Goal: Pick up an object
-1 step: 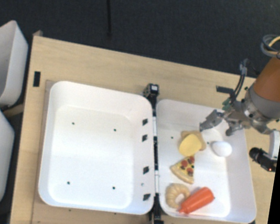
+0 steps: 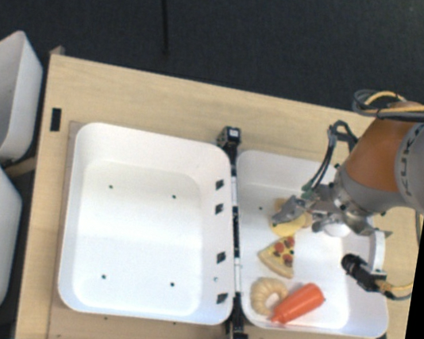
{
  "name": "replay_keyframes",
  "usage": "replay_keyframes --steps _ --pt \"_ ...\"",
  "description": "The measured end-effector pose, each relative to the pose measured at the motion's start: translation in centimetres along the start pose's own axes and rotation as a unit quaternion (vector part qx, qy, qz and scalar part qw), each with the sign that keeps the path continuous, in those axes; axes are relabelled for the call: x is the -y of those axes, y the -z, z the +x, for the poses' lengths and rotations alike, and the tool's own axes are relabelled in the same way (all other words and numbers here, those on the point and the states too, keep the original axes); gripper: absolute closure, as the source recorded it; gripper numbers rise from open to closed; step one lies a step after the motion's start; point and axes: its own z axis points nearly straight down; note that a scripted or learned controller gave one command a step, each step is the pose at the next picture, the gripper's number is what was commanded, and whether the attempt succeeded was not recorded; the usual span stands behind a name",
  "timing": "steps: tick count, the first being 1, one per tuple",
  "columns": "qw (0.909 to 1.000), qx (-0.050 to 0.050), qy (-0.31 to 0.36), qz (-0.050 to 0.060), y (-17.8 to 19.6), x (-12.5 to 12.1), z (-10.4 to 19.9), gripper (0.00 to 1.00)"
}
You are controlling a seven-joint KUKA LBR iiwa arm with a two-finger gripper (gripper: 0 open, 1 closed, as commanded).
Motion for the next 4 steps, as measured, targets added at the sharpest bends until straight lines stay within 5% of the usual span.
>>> replay_keyframes --steps 1,2,3,4 --pt "1.0 0.0 -0.002 0.0 -5.0 2.3 1.8 0.0" --pt "1.0 0.001 -0.005 -0.005 -3.6 2.1 1.5 1.0" --pt "1.0 0.005 -0.007 -0.005 0.6 6.7 -8.5 1.0" --pt "1.0 0.001 0.003 -0.008 8.4 6.1 -0.2 1.0"
